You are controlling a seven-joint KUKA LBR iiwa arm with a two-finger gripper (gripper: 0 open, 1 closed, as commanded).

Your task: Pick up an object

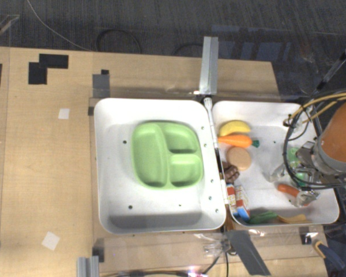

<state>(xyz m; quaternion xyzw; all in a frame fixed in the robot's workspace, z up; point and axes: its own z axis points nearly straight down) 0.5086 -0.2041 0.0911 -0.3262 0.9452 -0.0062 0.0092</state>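
The arm point(339, 136) is reaching in from the right, its end effector point(303, 194) hanging low near the counter's front right corner.

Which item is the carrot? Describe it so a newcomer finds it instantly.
Start at the right-hand shallow white bin, against the wall it shares with the left bin. Near the far end lies the orange toy carrot with a green stem tip, just below the yellow banana and above the round tan piece. It alone is long and orange there.
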